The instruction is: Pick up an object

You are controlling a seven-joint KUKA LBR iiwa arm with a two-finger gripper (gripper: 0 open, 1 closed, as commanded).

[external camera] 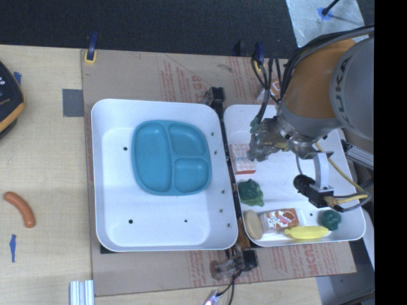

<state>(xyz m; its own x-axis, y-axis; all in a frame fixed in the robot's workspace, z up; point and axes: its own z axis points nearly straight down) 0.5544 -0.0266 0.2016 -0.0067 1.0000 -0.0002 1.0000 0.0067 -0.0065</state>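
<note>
The right bin (346, 164) holds several small items. A red and white packet (243, 159) lies by its left wall. Below it sits a green leafy toy (250, 192). Along the front wall lie a tan oval piece (253, 225), a red snack packet (280, 220), a yellow banana (307, 232) and a dark green lump (330, 219). My gripper (259, 147) hangs over the bin's upper left part, just right of and above the red and white packet. Nothing shows held in it.
The left bin (108, 170) holds a blue divided plate (172, 156). An orange sausage toy (20, 208) lies on the bench far left. A black and yellow device (7, 100) sits at the left edge. Cables (321, 189) trail from the wrist over the right bin.
</note>
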